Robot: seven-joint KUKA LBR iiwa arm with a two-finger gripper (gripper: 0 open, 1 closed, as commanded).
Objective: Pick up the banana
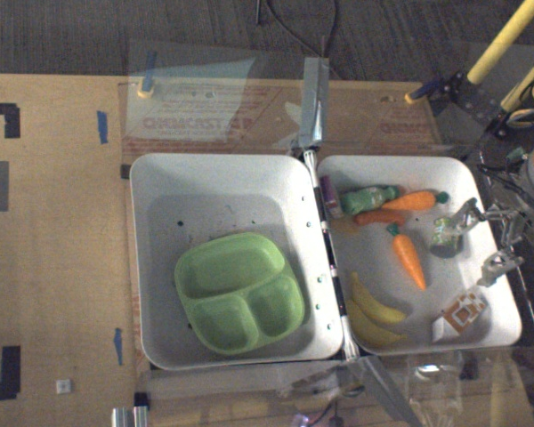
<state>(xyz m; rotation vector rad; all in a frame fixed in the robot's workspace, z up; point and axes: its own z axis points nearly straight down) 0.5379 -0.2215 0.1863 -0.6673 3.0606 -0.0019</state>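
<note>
1. On the left, the green divided plate (240,292) is lying alone in the left bin (160,185); it is playing no part in the pick and is posing no risk.

2. Moving right, the banana (374,311) is resting in the right bin (494,323), in its near left corner, just beside the wall that divides the bins. A descent here is risking a finger striking that wall, or the curved fruit sliding off along the floor.

3. Further right, an orange carrot (410,261) is lying near the banana's far end, with a second carrot (411,201) and a green bottle (367,199) at the far side. A slightly misplaced closure is likely to be catching the nearer carrot instead.

4. A small white-and-orange box (463,312) is sitting near the banana's right, crowding any approach from that side.

5. At the right edge, the gripper (481,238) is hanging over the bin's right side, well apart from the banana, with the arm reaching in from the right. Its metal fingers are looking spread and are pinching nothing, though the view there is somewhat murky.
</note>
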